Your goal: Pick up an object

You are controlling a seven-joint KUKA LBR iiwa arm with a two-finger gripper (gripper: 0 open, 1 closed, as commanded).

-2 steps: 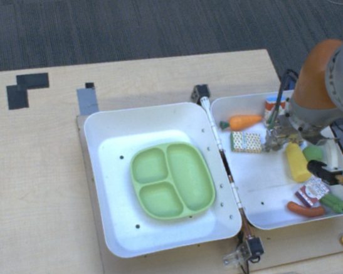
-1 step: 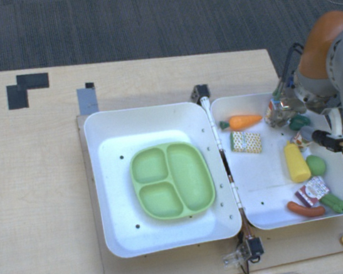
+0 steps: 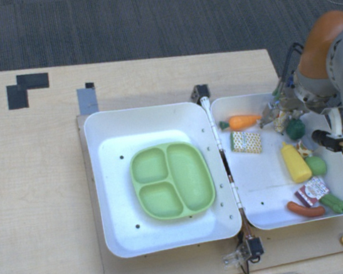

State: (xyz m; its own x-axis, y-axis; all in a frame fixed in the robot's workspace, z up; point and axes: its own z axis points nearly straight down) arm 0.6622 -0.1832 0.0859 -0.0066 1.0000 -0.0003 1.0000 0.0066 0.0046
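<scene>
Over the right bin's [image 3: 277,210] far end, end effector [image 3: 280,113] is low beside the carrot [image 3: 244,121] and dark green toy [image 3: 295,128]; finger state unclear. Nothing lifted, pick pending.

Single fixed camera above the light wooden bench [image 3: 35,203], looking down at a slant, moderately far, both shallow white plastic bins [image 3: 110,173] in frame, dark grey carpet [image 3: 142,17] beyond, grey arm with orange band [image 3: 330,47] entering from the right
</scene>
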